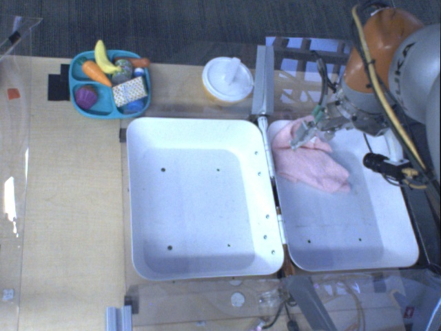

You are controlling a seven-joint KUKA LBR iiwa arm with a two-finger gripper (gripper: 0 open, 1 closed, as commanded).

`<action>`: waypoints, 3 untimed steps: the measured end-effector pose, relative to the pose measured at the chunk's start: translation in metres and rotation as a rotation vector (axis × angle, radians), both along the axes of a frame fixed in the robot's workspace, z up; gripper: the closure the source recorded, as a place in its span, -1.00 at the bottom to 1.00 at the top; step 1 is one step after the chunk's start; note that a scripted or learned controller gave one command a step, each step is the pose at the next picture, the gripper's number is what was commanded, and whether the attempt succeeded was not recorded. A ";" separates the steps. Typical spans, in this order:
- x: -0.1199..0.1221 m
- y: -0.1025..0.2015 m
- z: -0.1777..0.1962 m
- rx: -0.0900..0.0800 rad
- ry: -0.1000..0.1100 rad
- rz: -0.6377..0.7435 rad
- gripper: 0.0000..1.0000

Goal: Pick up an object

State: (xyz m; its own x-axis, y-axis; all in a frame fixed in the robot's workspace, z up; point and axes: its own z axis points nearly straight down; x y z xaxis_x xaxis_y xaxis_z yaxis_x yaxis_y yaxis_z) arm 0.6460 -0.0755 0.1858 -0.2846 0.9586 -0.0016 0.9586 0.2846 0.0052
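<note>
The pincer [303,135] sits at the far left end of the pink cloth [311,163] in the right bin [358,254], which stretches away to the near right.

One readable mark: dark vertical letters, apparently "KUKA", partly cut off, on the grey robot arm casing [422,61] at the view's right. Nothing else carries legible text, labels or numbers.
</note>
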 end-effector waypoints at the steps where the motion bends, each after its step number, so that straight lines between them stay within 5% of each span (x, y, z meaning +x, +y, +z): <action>1: 0.014 -0.050 -0.093 -0.003 -0.009 0.079 -1.00; 2: 0.022 -0.030 -0.094 -0.016 0.004 0.059 -1.00; 3: 0.026 -0.025 -0.081 -0.010 -0.008 0.066 1.00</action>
State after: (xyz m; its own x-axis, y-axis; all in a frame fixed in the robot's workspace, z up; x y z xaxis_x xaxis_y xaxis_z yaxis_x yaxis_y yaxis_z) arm 0.6722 -0.1005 0.1046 -0.3472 0.9377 -0.0138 0.9377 0.3474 0.0101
